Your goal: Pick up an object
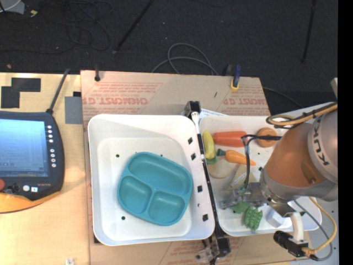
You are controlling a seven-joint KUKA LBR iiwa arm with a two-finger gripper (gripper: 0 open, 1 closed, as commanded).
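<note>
The gripper (pixel 238 195) is lowered in the right bin (pixel 220 225), just above-left of the green toy (pixel 252 217); its closure cannot be told

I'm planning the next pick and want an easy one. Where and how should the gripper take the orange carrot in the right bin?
Probably across the carrot's thick middle, coming straight down from above. It lies flat and long, pointing left to right, so the fingers would close across its narrow width, with the yellow piece at its left end avoided.
</note>
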